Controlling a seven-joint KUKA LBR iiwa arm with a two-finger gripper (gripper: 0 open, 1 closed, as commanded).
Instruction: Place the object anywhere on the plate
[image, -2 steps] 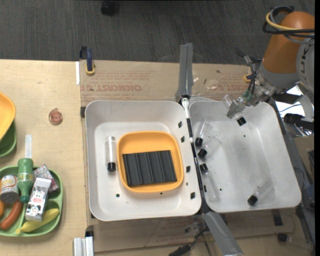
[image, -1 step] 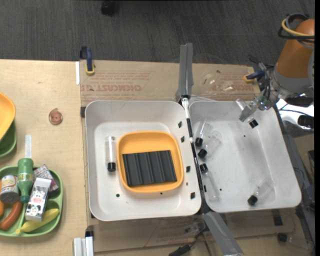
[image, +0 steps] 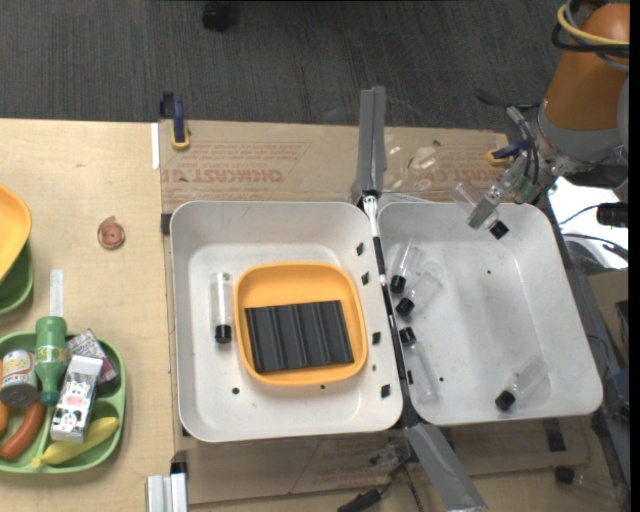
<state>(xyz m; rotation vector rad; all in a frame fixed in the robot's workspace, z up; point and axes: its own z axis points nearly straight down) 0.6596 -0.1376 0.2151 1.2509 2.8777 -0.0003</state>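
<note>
An orange plate (image: 300, 285) lies in the left bin (image: 195, 400), and a black ridged slab (image: 300, 335) rests flat on it. A clear vial with a black cap (image: 220, 308) lies in the same bin, just left of the plate. My gripper (image: 492, 212) hangs over the far edge of the right bin (image: 560, 330), well away from the plate. A small black cap (image: 497, 229) shows right at its tip, with something clear beside it. Whether that piece is held is unclear.
Several clear vials with black caps lie in the right bin, some along its left wall (image: 403, 300) and one at the front right (image: 520, 388). A metal divider post (image: 371, 140) stands between the bins. A green tray of toy food (image: 60, 400) sits at the far left.
</note>
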